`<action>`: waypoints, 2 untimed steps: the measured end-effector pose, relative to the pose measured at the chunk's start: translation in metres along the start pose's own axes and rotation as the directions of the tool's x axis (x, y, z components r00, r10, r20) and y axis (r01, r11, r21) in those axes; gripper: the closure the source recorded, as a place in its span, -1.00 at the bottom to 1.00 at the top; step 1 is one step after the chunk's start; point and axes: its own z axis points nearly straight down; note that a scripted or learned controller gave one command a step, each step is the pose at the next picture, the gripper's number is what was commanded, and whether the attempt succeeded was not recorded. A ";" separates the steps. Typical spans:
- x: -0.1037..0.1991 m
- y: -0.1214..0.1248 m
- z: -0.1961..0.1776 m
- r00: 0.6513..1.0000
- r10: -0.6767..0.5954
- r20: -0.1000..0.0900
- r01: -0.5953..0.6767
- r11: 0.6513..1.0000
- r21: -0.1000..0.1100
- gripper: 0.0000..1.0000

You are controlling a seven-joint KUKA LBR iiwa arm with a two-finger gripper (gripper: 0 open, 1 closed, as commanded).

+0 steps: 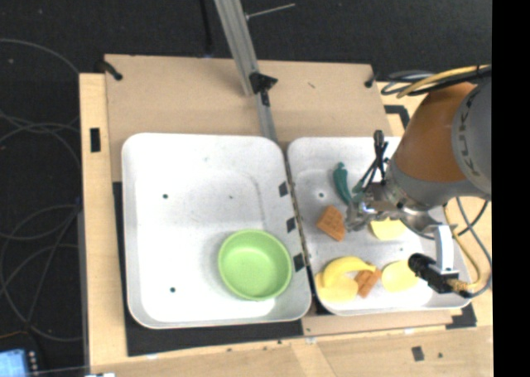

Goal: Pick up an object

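1. I see the gripper (362,216) low in the right bin (310,160), centre-right of frame, just beside the orange block (332,224).
2. I cannot tell how its jaws stand.
3. Nothing looks lifted; yellow pieces (341,274) and green bowl (255,263) lie lower down. I judge the grasp and lift remain.

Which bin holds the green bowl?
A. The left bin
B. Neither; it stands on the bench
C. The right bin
A: the green bowl sits in the near right corner of the left bin, while the right bin holds the small orange, yellow and teal pieces.
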 end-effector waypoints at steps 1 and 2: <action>0.001 0.007 -0.045 1.000 0.000 0.000 0.000 1.000 0.001 1.00; -0.006 0.018 -0.097 1.000 0.000 0.001 0.000 1.000 0.001 1.00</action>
